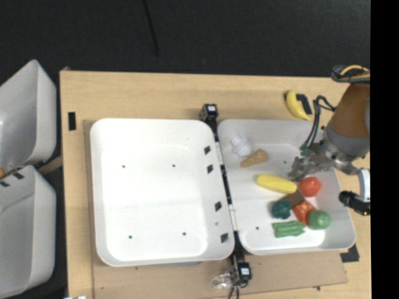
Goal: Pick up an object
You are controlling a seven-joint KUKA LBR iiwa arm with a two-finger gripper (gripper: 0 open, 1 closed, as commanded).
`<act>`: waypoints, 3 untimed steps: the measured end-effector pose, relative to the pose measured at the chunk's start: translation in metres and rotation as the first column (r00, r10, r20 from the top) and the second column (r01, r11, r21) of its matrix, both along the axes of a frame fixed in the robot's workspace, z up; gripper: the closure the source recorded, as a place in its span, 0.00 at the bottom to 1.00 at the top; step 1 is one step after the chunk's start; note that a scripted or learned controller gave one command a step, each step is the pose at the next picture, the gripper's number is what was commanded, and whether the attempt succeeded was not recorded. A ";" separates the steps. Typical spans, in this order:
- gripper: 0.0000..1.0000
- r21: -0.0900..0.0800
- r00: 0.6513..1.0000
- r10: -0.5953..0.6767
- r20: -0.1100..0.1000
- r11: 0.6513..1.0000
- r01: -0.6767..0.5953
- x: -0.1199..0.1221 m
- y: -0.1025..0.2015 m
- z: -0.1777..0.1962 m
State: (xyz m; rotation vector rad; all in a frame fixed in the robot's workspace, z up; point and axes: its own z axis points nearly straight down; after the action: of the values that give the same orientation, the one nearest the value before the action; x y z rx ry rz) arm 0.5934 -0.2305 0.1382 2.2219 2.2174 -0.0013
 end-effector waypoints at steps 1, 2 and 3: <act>1.00 -0.003 1.000 0.014 0.025 1.000 -0.014 0.095 0.067 0.139; 1.00 0.003 1.000 0.012 0.008 1.000 -0.012 0.098 0.146 0.167; 1.00 0.003 1.000 0.010 0.005 1.000 -0.010 0.097 0.210 0.178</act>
State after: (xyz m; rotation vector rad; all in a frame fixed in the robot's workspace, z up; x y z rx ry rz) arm 0.6906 -0.0205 0.3164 2.2096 2.2277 0.0074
